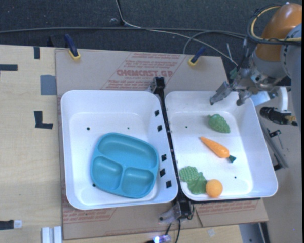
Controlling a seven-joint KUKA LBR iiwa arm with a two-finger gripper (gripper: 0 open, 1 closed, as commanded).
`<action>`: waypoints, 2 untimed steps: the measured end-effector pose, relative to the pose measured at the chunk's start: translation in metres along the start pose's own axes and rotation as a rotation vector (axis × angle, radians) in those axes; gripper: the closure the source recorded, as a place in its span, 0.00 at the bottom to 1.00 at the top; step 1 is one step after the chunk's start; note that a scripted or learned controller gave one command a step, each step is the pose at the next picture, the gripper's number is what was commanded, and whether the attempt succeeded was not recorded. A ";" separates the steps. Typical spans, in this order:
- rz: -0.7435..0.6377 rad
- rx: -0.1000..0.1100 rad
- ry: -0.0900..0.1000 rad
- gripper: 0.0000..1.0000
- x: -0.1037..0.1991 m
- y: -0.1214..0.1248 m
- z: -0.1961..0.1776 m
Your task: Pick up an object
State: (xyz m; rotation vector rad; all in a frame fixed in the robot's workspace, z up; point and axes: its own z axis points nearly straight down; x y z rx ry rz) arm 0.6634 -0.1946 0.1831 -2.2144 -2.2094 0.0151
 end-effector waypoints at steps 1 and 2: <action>-0.004 -0.015 -0.003 0.00 0.001 0.003 -0.011; -0.004 -0.011 -0.004 0.00 -0.002 0.002 0.053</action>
